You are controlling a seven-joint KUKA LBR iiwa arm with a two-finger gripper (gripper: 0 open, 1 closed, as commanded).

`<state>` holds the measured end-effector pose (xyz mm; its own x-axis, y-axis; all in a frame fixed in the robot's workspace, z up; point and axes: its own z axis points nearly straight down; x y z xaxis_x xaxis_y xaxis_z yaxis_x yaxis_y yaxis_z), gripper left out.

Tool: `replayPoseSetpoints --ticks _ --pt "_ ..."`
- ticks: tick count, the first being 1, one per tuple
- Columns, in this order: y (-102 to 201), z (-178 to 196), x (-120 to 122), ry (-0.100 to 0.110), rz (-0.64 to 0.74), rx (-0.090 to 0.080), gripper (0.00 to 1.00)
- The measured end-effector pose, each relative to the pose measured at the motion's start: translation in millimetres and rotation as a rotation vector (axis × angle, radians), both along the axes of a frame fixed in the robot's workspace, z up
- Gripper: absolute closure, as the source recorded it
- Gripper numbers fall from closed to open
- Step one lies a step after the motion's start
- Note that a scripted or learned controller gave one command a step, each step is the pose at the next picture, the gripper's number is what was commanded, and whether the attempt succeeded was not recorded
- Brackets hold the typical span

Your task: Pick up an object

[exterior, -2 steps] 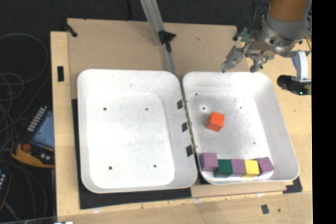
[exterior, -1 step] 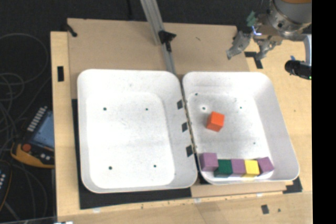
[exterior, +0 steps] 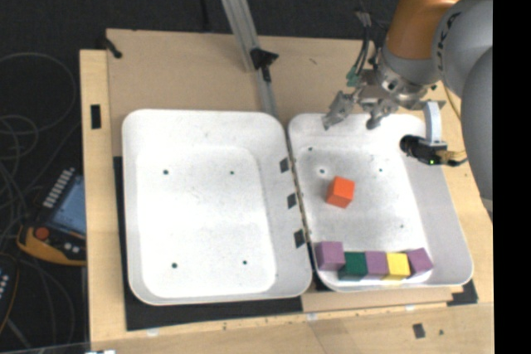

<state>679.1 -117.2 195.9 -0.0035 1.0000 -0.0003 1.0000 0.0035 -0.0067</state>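
An orange cube [exterior: 339,191] lies alone near the middle of the right bin [exterior: 431,203]. Along that bin's front edge sits a row of blocks: a purple one [exterior: 330,254], a green one [exterior: 355,264], a second purple one [exterior: 377,262], a yellow one [exterior: 399,264] and a further purple one [exterior: 419,259]. My gripper [exterior: 355,117] hangs over the bin's back edge, well behind the orange cube. Its two fingers are spread apart with nothing between them.
The left bin [exterior: 207,203] lies beside the right one, joined by dark clips. A grey metal pole [exterior: 236,8] slants up from behind the bins. Cables and a handheld pendant [exterior: 58,215] lie off the bench at left.
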Motion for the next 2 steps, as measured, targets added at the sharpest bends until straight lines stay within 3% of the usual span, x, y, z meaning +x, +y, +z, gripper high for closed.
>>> replayPoseSetpoints --ticks 1,2 --pt "24.9 -101.3 -50.7 -0.004 -0.005 -0.001 0.00" --pt "19.0 -99.0 -89.7 -0.005 -0.005 -0.001 0.00"
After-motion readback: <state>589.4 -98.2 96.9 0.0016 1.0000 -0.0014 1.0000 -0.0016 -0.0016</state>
